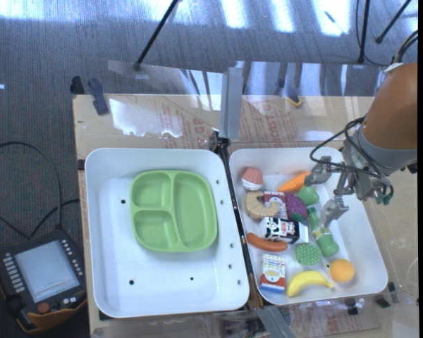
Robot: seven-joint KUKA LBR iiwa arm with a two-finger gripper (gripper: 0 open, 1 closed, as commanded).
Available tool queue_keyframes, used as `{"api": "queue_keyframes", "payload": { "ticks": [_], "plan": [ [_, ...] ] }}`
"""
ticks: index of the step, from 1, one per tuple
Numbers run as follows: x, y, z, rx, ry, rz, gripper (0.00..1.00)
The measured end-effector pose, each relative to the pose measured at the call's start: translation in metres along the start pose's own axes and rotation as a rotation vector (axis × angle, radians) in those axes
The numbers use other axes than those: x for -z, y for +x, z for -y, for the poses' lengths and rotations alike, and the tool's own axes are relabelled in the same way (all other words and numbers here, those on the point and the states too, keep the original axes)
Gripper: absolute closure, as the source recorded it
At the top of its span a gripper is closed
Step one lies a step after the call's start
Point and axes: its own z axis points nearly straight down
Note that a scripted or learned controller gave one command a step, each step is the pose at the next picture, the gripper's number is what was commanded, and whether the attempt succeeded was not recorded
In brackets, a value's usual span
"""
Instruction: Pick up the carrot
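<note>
The carrot (294, 183) is a small orange piece lying near the back of the right bin (372, 248), between a pink-topped cupcake toy (252, 178) and a green piece (309, 195). My gripper (328, 189) hangs over the right part of that bin, just to the right of the carrot. It is open: one finger (320, 170) reaches toward the carrot's right end and the other (334, 209) points down at a green bottle (324, 236). Nothing sits between them.
The right bin also holds a bagel (254, 205), purple grapes (296, 207), a cow-print carton (278, 229), a sausage (266, 243), a green ball (308, 253), an orange (342, 270), a banana (308, 282) and a small carton (273, 272). A green divided plate (174, 210) lies in the left bin (113, 273).
</note>
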Motion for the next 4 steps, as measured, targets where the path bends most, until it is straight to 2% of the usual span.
{"api": "queue_keyframes", "payload": {
  "ticks": [1,2,3,4],
  "plan": [
    [-0.118,-0.055,-0.013,0.115,0.0,0.004,0.0],
    [-0.117,-0.07,-0.038,0.17,0.001,0.004,0.0],
    [-0.111,-0.071,-0.041,0.173,-0.001,0.003,1.0],
    [0.015,-0.056,0.028,0.193,0.007,0.016,1.0]
  ]
}}
